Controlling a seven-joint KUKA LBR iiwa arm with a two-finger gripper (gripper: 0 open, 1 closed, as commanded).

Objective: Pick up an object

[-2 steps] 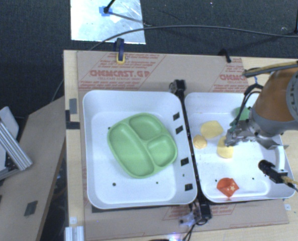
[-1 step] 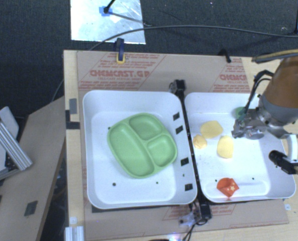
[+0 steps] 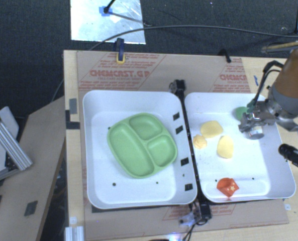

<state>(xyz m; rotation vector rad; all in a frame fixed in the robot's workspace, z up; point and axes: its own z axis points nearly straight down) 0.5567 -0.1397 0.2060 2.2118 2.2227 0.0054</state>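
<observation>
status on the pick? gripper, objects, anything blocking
Gripper over right bin, upper right area; fingers unreadable. Green object beside it, partly hidden. Three yellow pieces and red piece loose in the bin. Green divided plate in left bin.

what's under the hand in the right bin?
A green object pokes out from beneath the hand, on the right bin floor. Most of it is covered, so its shape and whether it is gripped cannot be judged.
</observation>
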